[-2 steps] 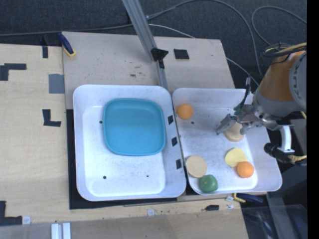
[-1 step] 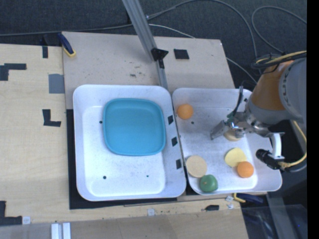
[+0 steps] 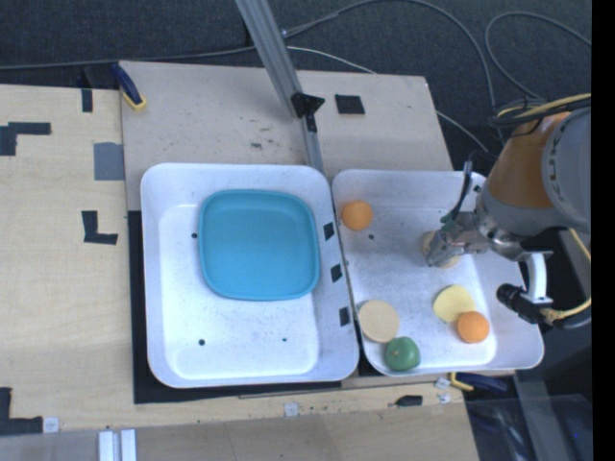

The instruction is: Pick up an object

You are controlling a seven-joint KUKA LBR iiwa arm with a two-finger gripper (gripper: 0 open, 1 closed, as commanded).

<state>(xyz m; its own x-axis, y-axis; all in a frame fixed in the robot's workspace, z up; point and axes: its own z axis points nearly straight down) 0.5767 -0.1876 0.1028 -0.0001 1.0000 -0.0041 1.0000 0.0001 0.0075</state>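
The right bin [image 3: 404,257] holds an orange ball [image 3: 356,215] near its far left, a tan disc [image 3: 379,320] and a green ball [image 3: 402,353] at its near left, and a yellow piece [image 3: 454,303] touching a second orange ball [image 3: 472,327] at the near right. My gripper [image 3: 444,249] reaches down into the right half of this bin, above the yellow piece and well right of the first orange ball. I see nothing held in it.
The left bin [image 3: 173,257] carries a blue square plate [image 3: 258,243]. A grey metal pole [image 3: 274,51] slants over the bench behind the bins. Cables lie on the dark floor at the upper right.
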